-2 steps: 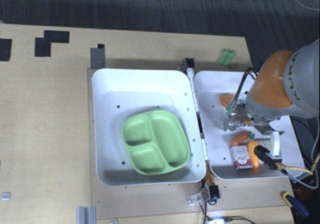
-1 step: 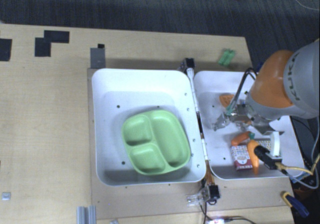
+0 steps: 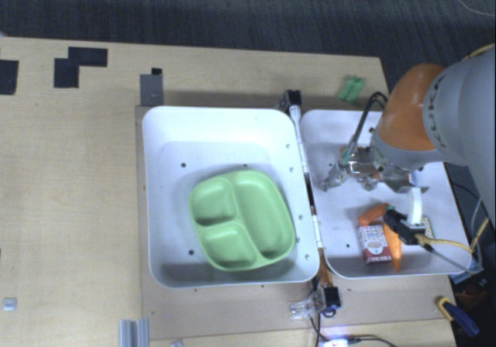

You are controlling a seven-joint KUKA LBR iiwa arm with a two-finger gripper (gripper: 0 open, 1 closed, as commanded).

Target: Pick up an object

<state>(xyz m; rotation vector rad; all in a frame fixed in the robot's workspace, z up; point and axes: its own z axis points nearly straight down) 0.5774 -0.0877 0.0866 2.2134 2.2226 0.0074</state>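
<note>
Two shallow white bins sit side by side on the wooden bench (image 3: pixel 70 206). Nearest in the right bin (image 3: pixel 341 241) lies a small red-brown carton (image 3: pixel 374 244), flat on the floor close to the near wall. Its long axis runs near to far, tipped slightly left at the far end. Touching its right side is an orange object (image 3: pixel 394 249), also elongated, slanting from far-left to near-right. Its far part is partly covered, so which end is which cannot be told.

In the left bin (image 3: pixel 167 140) a green divided plate (image 3: pixel 242 219) rests toward the near-right corner. It is turned a little askew to the walls, with its large compartment on the right and two smaller ones on the left.

Farther back over the right bin, the gripper (image 3: pixel 339 173) hangs near the dividing wall, well apart from the carton. Whether it is spread or closed cannot be told, and nothing shows in its grasp.

Beyond the bins, a small green object (image 3: pixel 350 89) lies on the bench.
</note>
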